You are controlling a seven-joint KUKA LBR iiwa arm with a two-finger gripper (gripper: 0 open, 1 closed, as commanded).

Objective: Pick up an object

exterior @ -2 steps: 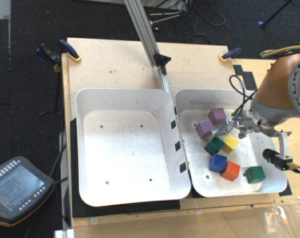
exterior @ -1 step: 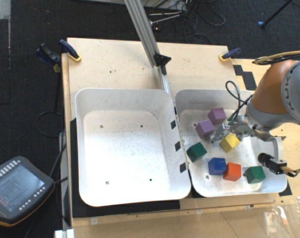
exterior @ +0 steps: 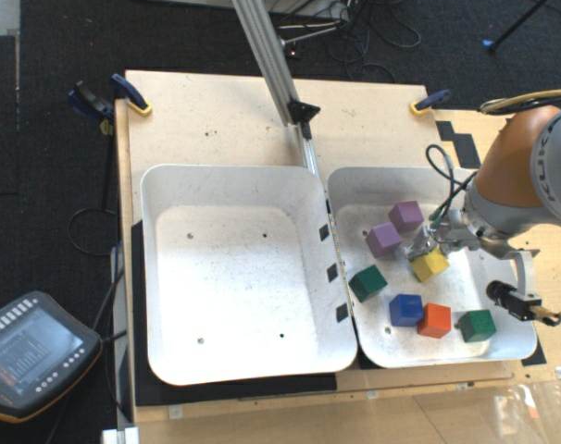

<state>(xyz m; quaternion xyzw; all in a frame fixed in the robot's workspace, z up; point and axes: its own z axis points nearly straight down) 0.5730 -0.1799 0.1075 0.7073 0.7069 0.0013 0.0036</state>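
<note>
Yellow block [exterior: 431, 265] lay directly under our gripper [exterior: 421, 249], near the right bin's [exterior: 512, 348] middle; whether it was gripped we could not tell.

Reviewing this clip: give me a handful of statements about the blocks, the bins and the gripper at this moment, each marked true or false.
1. All the blocks lie in the right bin. True.
2. There are two purple blocks. True.
3. The gripper is over the left bin. False: it is over the right bin, right at the yellow block.
4. The orange block sits between the blue block and a green block. True.
5. There is one green block. False: there are two, the other near the bin's left wall.
</note>
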